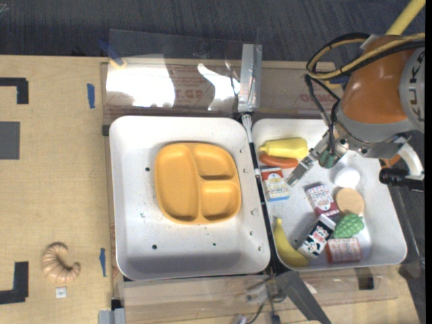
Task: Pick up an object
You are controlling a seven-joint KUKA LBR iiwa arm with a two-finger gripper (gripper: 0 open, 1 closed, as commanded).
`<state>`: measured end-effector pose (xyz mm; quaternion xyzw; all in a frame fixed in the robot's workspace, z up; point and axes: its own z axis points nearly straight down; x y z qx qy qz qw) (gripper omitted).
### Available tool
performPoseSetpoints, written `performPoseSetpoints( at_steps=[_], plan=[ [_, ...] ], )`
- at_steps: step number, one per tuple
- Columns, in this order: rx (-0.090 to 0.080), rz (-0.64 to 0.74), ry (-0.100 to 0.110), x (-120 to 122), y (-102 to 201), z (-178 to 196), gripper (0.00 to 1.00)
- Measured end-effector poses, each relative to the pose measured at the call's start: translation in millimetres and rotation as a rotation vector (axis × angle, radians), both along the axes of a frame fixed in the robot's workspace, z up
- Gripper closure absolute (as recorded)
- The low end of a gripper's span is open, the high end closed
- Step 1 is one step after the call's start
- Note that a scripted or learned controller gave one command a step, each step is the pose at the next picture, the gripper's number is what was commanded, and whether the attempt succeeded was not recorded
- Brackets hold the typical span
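Gripper point(305, 166) is hanging over the right bin point(395, 245), just above-left of the white disc point(347, 178). Fingers point(298, 174) are looking narrow, nothing between them. Candidate objs are lying close: yellow block point(287, 145) w/ orange piece point(278, 160) toward the bin's far edge from the disc, small card point(276, 185) left of it. Judging approach phase. Should be opening wider, then descending straight onto one isolated obj, avoiding the bin wall.

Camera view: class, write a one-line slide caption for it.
Grey arm's gripper hovers over toy food in the right white bin; a yellow divided plate sits in the left white bin.
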<state>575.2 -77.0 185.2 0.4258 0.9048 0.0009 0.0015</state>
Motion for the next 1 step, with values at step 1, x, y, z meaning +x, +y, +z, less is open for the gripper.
performPoseSetpoints(
  at_steps=[1],
  plan=[
    [0.0, -0.029, -0.006, 38.0, -20.0, -88.3, 0.0]
  ],
)
